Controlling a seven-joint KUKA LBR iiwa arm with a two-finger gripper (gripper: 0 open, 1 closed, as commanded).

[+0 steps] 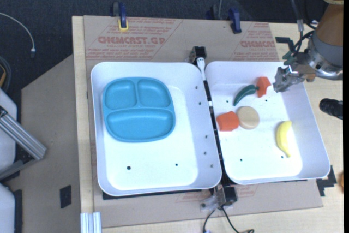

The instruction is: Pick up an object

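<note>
The banana (284, 138) lies low in the right bin (305, 169), near the tan ball (248, 117) and orange block (228, 121). The end effector (284, 79) hangs upper right; I cannot tell its state

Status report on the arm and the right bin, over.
Hand above right bin's far edge, holding nothing seen. Nearest: small orange block, green pepper. Banana untouched. Nothing blocking.

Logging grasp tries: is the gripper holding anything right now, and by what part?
Nothing is held: the gripper hangs beside the small orange block, with nothing between its fingers.
</note>
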